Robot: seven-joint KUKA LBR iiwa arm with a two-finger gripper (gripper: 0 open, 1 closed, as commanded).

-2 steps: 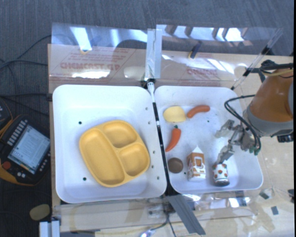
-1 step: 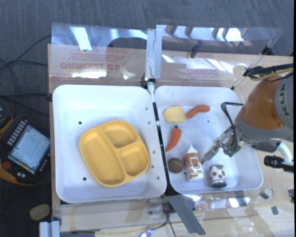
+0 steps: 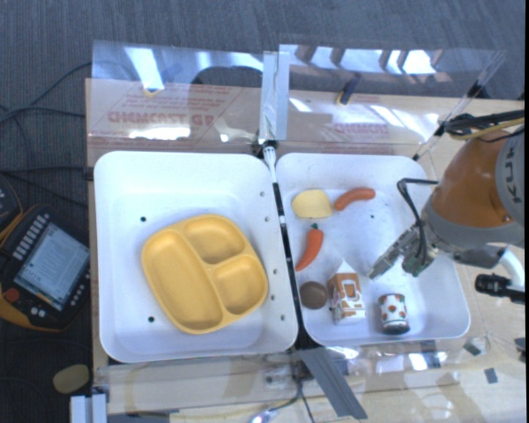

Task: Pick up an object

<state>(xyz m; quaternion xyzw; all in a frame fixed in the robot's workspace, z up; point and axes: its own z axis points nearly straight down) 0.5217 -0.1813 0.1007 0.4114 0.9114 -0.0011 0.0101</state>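
Observation:
The right bin (image 3: 441, 320) holds a yellow rounded piece (image 3: 310, 204), an orange sausage (image 3: 353, 197), a toy carrot (image 3: 309, 246), a brown ball (image 3: 314, 294), a small printed carton (image 3: 346, 295) and a red-and-white can (image 3: 392, 313). My gripper (image 3: 398, 256) hangs over the bin's right half, above and right of the carton and just above the can. Its fingers look spread, with nothing between them. The arm's orange band (image 3: 476, 188) rises behind it.
The left bin (image 3: 123, 183) holds a yellow divided plate (image 3: 204, 272). Clear plastic walls (image 3: 273, 95) stand behind both bins. A handheld pendant and cables (image 3: 35, 267) lie off the bench at the left.

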